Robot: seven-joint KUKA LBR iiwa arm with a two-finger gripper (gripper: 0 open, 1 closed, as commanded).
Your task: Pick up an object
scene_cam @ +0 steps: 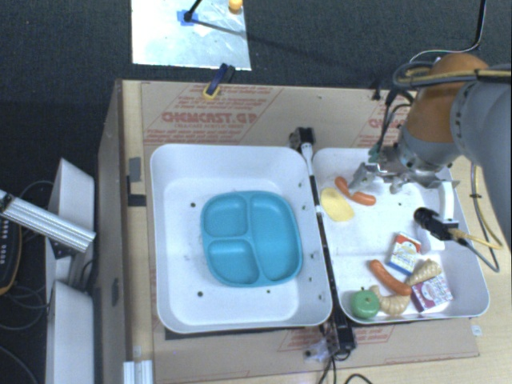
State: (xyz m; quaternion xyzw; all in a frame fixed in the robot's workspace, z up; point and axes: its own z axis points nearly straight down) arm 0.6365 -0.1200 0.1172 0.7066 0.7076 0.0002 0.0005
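My gripper [378, 173] hangs low over the back of the right bin [472, 282], under the grey arm with its orange band [436, 102]. Just in front and to the left of it lies a small red-orange sausage [355, 192], close to the gripper; I cannot tell whether they touch. A flat yellow piece [337, 207] rests beside the sausage. Toward the bin's front are a second sausage [388, 277], a green apple [365, 303], a croissant [394, 302], a small carton [403, 254], a cone [425, 272] and a purple-white packet [434, 295].
The left bin [172, 174] holds a blue divided plate [250, 238]. A black divider clip [304, 140] sits between the bins at the back. A black part with a yellow cable [436, 224] juts over the right bin's right side.
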